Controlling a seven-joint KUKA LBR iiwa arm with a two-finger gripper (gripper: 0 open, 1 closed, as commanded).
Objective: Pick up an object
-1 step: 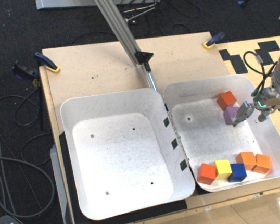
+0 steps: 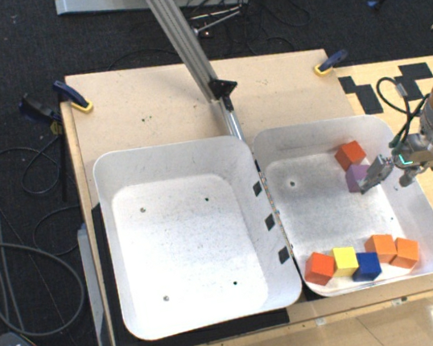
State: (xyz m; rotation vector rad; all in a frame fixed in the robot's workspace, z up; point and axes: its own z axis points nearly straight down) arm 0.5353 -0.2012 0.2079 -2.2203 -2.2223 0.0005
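Observation:
The right bin point(image 2: 417, 201) holds several coloured blocks. An orange block point(image 2: 350, 154) lies near its far right, with a purple block point(image 2: 356, 178) just in front of it. My gripper point(image 2: 392, 174) reaches in from the right, low over the bin floor. It is open, and its left finger point(image 2: 378, 172) touches the right side of the purple block. Nothing lies between the fingers. Along the bin's near wall sit an orange block point(image 2: 320, 266), a yellow block point(image 2: 345, 258), a blue block point(image 2: 367, 266) and two more orange blocks point(image 2: 383, 246) point(image 2: 406, 251).
The left bin point(image 2: 111, 225) stands beside the right one, their rims meeting at the middle. A metal pole point(image 2: 183, 39) slants up from the bench behind the bins. Clamps point(image 2: 74, 95) point(image 2: 331, 62) grip the far corners of the board.

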